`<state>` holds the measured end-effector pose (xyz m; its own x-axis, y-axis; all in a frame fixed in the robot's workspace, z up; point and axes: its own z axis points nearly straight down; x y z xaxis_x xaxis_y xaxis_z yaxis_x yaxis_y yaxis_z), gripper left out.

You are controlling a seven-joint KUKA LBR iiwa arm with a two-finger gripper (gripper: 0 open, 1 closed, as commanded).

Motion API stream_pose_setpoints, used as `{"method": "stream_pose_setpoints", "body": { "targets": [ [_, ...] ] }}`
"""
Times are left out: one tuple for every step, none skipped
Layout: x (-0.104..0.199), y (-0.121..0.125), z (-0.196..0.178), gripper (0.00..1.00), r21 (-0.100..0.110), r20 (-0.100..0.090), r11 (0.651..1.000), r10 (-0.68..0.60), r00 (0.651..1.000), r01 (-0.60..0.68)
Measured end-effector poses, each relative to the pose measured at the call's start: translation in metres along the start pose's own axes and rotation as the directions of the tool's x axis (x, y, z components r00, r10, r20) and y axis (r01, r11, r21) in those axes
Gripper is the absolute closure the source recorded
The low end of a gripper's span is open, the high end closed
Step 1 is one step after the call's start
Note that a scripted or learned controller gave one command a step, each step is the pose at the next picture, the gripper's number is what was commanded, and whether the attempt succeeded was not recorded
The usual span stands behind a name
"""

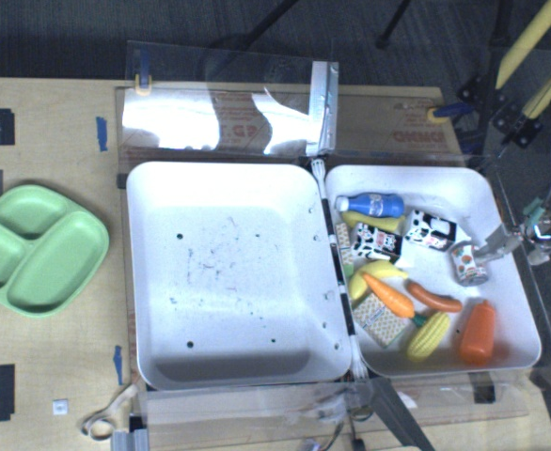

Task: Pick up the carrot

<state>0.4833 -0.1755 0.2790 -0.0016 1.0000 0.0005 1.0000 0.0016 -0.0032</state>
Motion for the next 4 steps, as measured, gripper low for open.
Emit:
{"method": "stream_pose_setpoints", "body": {
  "targets": [
    [0.021, -0.003, 0.142, 0.0, 0.001, -0.002, 0.98, -0.197, 0.98, 0.197],
    [0.101, -0.002, 0.097, 0.0, -0.002, 0.001, 0.799, -0.602, 0.799, 0.602],
    [0.073, 0.043, 0.177, 0.0, -0.005, 0.003, 0.716, -0.698, 0.716, 0.698],
    [0.08, 0.029, 0.186, 0.0, -0.02, 0.023, 0.695, -0.719, 0.695, 0.719]
  ]
}}
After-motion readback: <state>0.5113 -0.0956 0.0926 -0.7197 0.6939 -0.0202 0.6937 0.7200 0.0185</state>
